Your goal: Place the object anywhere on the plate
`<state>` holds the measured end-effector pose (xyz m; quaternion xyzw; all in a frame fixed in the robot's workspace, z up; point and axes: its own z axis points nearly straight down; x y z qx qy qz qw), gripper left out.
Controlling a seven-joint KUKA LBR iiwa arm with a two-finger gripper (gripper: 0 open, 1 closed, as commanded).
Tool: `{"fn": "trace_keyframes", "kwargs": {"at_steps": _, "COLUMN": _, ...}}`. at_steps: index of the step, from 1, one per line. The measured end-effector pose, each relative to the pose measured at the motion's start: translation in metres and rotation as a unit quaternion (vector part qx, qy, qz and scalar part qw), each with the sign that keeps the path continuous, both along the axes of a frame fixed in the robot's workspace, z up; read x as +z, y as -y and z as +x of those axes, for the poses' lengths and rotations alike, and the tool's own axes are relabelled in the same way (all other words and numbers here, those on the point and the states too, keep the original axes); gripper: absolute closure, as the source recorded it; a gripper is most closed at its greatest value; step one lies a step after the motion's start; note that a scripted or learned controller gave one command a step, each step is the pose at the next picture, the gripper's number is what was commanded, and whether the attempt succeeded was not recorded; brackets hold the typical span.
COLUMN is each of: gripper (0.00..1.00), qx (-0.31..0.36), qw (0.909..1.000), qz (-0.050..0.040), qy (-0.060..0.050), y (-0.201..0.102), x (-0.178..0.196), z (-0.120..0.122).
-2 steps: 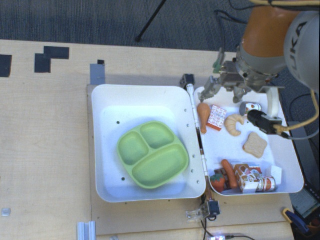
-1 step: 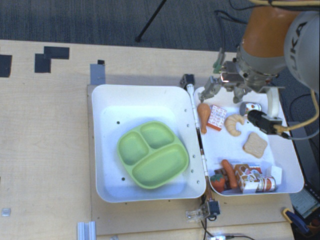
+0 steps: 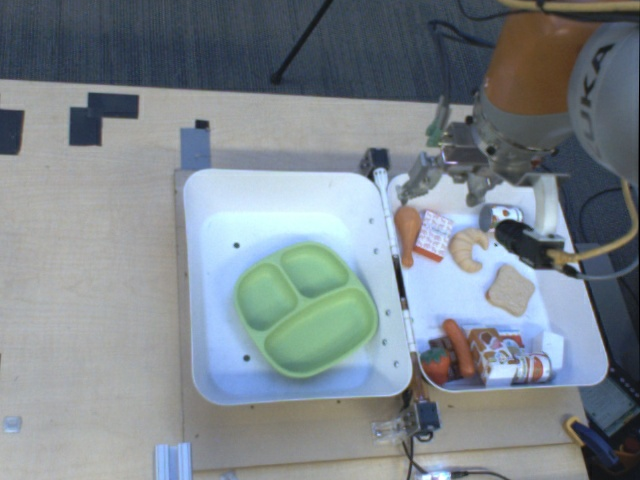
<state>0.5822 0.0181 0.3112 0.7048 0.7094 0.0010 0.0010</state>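
Observation:
The green three-compartment plate (image 3: 305,310) lies in the left white bin (image 3: 205,268) with nothing on it. The right bin (image 3: 585,353) holds the loose objects: an orange carrot-like piece (image 3: 406,225), a red-and-white packet (image 3: 434,236), a croissant (image 3: 467,250) and a slice of toast (image 3: 511,290). My gripper (image 3: 445,186) hangs over the far left corner of the right bin, just above the carrot piece and the packet. Its fingers are spread open and nothing sits between them.
At the near end of the right bin lie a sausage (image 3: 456,337), a red box (image 3: 492,345), a lying can (image 3: 522,370) and a small red-green vegetable (image 3: 437,361). A small tin (image 3: 500,214) sits beside a black cable end under the arm.

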Motion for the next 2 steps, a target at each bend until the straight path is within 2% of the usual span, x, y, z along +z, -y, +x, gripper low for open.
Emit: {"fn": "trace_keyframes", "kwargs": {"at_steps": 2, "gripper": 0.0, "qx": 0.0, "qw": 1.0, "qz": 0.0, "qy": 0.0, "y": 0.0, "x": 0.0, "z": 0.0}}
